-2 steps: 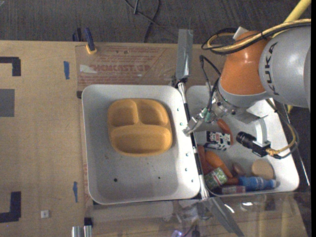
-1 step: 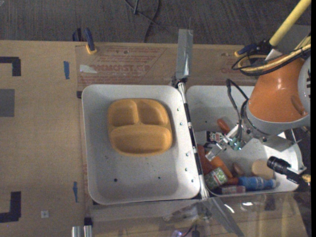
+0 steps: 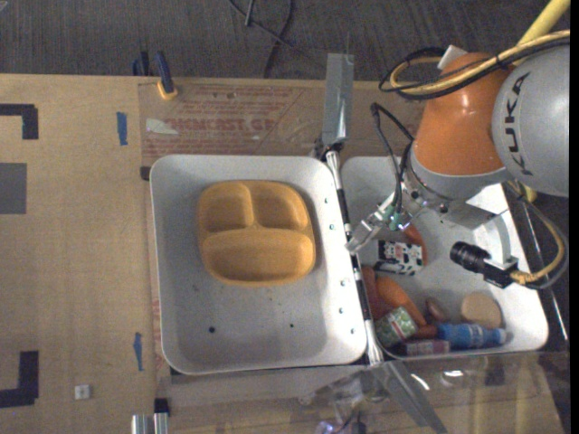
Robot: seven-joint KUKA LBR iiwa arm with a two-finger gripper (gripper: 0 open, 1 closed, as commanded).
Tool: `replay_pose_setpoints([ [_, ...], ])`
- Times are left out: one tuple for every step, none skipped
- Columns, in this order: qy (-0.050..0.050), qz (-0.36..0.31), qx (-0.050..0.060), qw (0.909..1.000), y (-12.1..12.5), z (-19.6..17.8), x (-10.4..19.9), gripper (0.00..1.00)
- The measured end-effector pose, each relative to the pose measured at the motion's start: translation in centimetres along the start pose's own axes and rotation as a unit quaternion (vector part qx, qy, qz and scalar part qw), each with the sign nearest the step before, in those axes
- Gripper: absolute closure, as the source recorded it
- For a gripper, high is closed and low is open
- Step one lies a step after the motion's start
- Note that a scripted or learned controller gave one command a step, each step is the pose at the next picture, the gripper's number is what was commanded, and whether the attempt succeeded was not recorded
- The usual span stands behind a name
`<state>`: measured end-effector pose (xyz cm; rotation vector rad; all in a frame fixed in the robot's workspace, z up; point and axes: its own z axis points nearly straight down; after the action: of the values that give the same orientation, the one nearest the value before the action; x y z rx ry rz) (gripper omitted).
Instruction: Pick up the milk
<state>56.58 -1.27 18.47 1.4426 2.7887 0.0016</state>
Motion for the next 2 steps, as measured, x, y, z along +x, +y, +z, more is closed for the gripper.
replay_pose_setpoints([
  [-0.001,-0.033,-0.001,0.9994,2.8,-0.1,-9.3,0.00],
  [-0.008,-0.104,-0.010,0.9945,-3.0,7.0,-7.5,0.00],
])
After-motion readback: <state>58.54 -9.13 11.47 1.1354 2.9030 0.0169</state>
